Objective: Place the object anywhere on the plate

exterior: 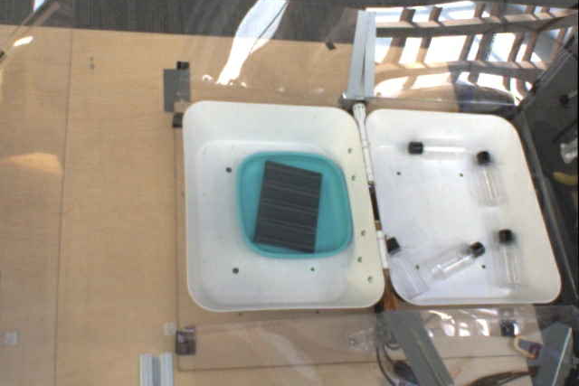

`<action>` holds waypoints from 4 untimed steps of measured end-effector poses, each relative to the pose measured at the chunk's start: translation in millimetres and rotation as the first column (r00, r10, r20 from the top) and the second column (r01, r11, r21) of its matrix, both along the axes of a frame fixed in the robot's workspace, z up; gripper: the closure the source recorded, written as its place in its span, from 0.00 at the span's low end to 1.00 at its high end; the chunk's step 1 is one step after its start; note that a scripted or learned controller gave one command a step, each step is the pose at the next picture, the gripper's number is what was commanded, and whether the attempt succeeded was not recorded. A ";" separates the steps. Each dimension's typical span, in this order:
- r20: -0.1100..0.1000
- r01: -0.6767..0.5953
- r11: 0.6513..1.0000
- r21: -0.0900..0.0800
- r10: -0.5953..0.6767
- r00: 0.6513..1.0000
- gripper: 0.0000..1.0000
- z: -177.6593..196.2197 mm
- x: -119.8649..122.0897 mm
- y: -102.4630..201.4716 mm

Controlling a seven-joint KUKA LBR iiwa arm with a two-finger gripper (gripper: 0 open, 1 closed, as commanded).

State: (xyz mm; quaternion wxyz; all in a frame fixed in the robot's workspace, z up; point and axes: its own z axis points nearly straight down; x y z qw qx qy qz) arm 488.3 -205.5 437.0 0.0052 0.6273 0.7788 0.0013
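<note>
black-capped vials (457, 260) loose in right bin (434, 203) (several), dark ribbed block (289, 207) on teal plate (338, 226)

Lab: bench w/ white bins (213, 285), vials (452, 259)

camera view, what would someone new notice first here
The teal plate in the middle of the left bin stands out, with a dark ribbed block lying flat on it. In the right bin lie several clear tubes with black caps, such as one near the front.
</note>
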 end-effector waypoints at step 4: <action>-0.006 1.000 -0.004 0.011 -1.000 -0.004 0.00 -1.4 0.0 0.4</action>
